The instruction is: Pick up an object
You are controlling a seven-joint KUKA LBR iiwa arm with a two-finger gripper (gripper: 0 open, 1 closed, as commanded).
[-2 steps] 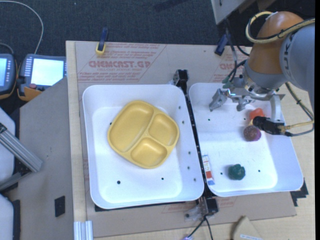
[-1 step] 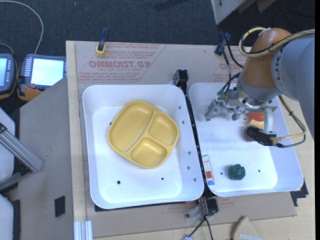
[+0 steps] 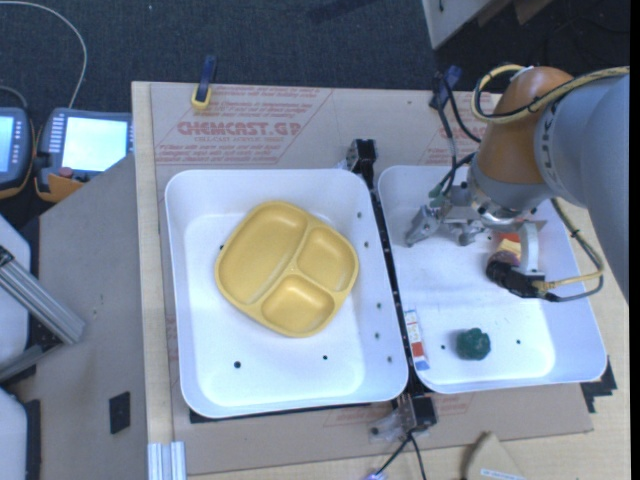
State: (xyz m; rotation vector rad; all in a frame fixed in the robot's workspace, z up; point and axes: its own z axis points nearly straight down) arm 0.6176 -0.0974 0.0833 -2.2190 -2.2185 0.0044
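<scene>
Green ball (image 3: 474,344) sits untouched near the front of the right bin (image 3: 570,363), well apart from the gripper (image 3: 437,223) lowered at the bin's back, fingers spread and empty, so picking up remains undone; yellow tray (image 3: 288,267) fills the left bin (image 3: 190,298).

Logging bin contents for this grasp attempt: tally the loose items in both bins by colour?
Yellow: 1, the divided tray in the left bin.
Green: 1, the small lump in the right bin.
White with red and blue print: 1, the thin packet along the right bin's left edge.
Total: 3.
</scene>
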